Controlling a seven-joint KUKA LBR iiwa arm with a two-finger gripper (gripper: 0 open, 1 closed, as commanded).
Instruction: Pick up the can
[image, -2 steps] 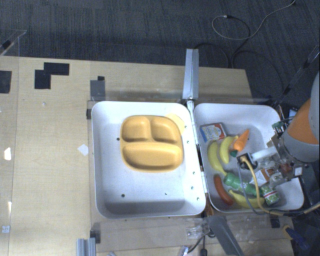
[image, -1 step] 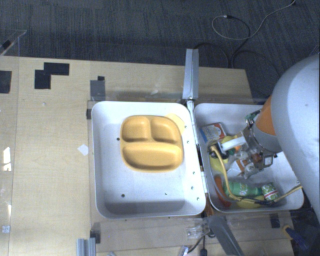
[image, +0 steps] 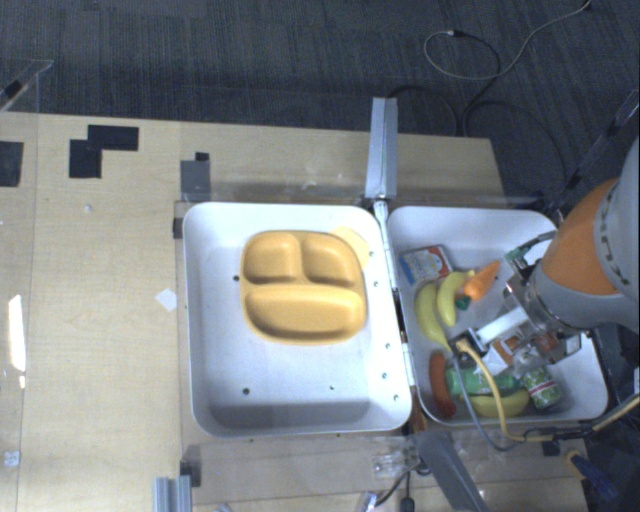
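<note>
Can (image: 543, 390) tight between banana (image: 505, 404) and bin wall (image: 603, 385)

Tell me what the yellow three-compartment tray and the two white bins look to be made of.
Yellow three-compartment tray: probably moulded plastic, satin finish; rounded edges, uniform colour, soft highlights. Left white bin and right white bin: plastic or painted sheet metal, I can't tell which; smooth, slight sheen, rounded corners.

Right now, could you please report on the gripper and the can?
Gripper down in right bin. Can lying near bin's front edge, close by gripper. Banana right beside can.
</note>
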